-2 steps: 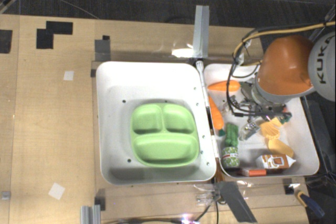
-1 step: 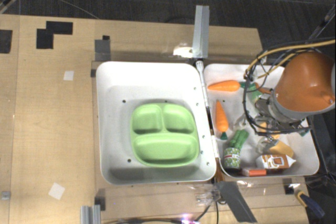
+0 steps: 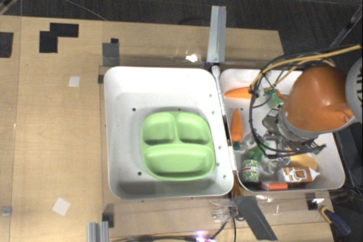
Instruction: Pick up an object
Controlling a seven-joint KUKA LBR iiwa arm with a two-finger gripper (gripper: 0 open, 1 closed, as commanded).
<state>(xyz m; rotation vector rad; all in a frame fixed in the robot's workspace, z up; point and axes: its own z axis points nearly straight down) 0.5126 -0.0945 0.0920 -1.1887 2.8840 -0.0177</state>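
Observation:
The arm's orange band [image 3: 317, 100] and grey wrist hang over the right bin [image 3: 339, 175], hiding most of what lies under them. My gripper [image 3: 271, 147] reaches down into that bin's middle among cables. Around it lie an orange carrot [image 3: 236, 124] by the left wall, another orange piece [image 3: 238, 93] at the back, a green-topped can [image 3: 250, 170] in the front left corner, and a brown and white carton [image 3: 299, 174] at the front. A red marker-like piece [image 3: 274, 186] lies along the front wall.
The left bin [image 3: 116, 122] holds a green divided plate [image 3: 178, 144] at its middle. A grey metal post [image 3: 216, 37] stands behind the divide between the bins. The wooden bench [image 3: 51, 139] stretches away to the left.

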